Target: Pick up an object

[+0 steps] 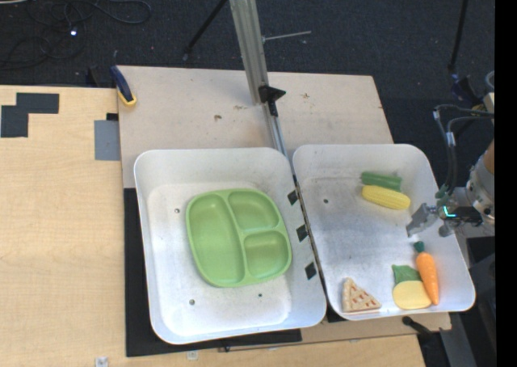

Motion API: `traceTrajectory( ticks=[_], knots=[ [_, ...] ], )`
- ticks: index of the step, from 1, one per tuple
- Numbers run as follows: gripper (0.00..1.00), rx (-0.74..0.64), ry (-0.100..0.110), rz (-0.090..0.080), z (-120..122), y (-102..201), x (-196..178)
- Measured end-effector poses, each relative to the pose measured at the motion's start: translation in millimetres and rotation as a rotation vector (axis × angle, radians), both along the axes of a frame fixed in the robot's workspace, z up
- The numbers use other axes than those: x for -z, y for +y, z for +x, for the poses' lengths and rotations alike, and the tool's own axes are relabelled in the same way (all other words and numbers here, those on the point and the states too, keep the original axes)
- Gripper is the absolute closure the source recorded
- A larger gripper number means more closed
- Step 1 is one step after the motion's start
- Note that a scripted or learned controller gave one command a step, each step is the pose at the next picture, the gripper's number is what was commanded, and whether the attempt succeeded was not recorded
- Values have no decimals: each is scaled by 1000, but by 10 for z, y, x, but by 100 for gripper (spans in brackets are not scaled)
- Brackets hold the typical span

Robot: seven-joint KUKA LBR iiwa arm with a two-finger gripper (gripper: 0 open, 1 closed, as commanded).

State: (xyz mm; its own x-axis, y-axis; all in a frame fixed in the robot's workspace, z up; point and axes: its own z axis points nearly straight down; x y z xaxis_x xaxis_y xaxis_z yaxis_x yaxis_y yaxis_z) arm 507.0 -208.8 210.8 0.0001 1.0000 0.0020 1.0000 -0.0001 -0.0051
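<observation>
The right bin [339, 220] holds several toy foods. A yellow corn cob with a green husk [384, 193] lies at its upper right. An orange carrot [427, 275] lies near the right wall, beside a yellow piece with a green leaf [409, 291]. A tan triangular wedge [358, 297] rests at the front. My gripper [433, 222] hangs over the bin's right side, just above the carrot's top and to the lower right of the corn. Its two grey fingers stand apart, open, with nothing between them.
The left bin [161, 276] bears a green divided plate [239, 236]. A metal post [250, 42] rises behind the bins, with black clips along the seam between them. The arm's wrist and cables [477, 196] enter at the right edge.
</observation>
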Motion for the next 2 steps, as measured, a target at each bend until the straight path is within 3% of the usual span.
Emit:
traceTrajectory(
  ticks=[1,2],
  knots=[
    [0,0,-2,-1,5,-1,-8],
    [0,-1,2,1,-21,95,468]
  ],
)
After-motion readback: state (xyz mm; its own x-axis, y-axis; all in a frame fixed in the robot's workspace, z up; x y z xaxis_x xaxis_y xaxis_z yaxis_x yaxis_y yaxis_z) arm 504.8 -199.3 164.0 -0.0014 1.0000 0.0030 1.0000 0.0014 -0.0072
